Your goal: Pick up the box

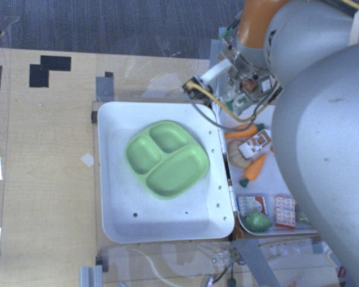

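box (255, 144) lies just below tool (242, 103), among carrots.

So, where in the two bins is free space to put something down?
In the left bin, bare floor surrounds the green divided plate, widest along the near edge and the left wall. The right bin is crowded: carrots, small boxes and a green item, with the arm above it.

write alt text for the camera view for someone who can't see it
A grey robot arm with an orange band reaches over the right white bin, which holds orange carrots, small printed boxes and a green vegetable. The left white bin holds a green divided plate.
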Robot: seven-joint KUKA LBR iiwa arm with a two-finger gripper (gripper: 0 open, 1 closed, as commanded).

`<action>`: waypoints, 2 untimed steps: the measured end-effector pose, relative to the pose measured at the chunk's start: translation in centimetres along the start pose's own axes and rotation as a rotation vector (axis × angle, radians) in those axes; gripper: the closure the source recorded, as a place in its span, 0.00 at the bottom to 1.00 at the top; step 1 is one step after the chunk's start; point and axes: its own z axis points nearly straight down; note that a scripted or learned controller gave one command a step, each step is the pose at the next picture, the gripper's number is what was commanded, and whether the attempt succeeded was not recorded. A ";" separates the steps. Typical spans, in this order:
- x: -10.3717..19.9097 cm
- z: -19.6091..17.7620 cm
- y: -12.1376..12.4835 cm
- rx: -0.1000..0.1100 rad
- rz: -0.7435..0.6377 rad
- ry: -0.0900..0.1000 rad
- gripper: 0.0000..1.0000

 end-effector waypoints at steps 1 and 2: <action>-1.2 -5.2 0.3 0.001 0.174 0.002 1.00; -0.6 -11.2 0.9 0.000 -0.032 0.000 1.00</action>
